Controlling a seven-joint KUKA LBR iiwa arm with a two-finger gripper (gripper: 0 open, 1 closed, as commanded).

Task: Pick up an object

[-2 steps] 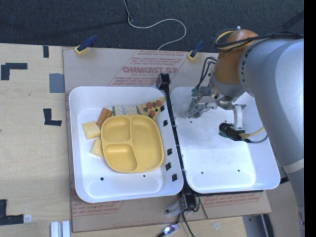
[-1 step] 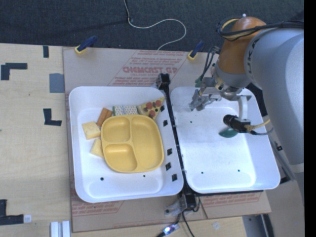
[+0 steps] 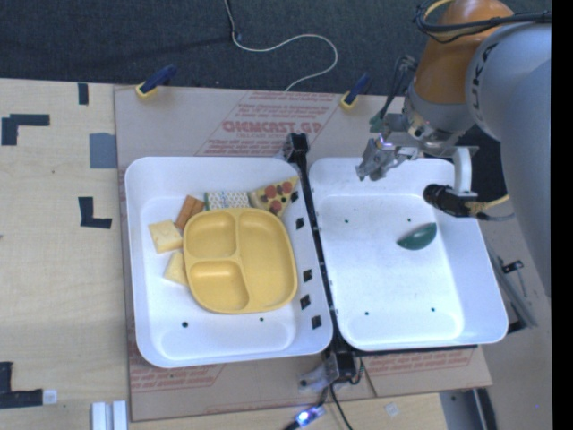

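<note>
While the grey arm [image 3: 501, 70] with its orange band reaches in from the upper right of the frame, the gripper [image 3: 374, 164] hangs over the upper left corner of the right-hand bin [image 3: 403, 321], just above that bin's far rim. How far it stands open cannot be told from this view, and nothing can be seen in its grasp. Below and to the right of the gripper, well apart from it, a small dark green object [image 3: 417, 236] lies on the white floor of the right-hand bin, toward its right side. Between the gripper and the frame's right edge, a black cable fitting [image 3: 448, 199] sits at the bin's upper right rim. Left of the black divider, the left-hand bin [image 3: 161, 330] holds a yellow compartment plate [image 3: 240, 260] near its centre. Tan sponge-like blocks [image 3: 166, 236] lie just beside the plate's left edge, an orange-brown piece [image 3: 188, 210] above them, and a few small patterned items [image 3: 260, 195] along the plate's upper edge. Both bins rest on a cardboard sheet [image 3: 260, 124] on the pale surface [image 3: 54, 267], with a thin cable [image 3: 286, 45] looping across the dark floor at the top of the frame.
</note>
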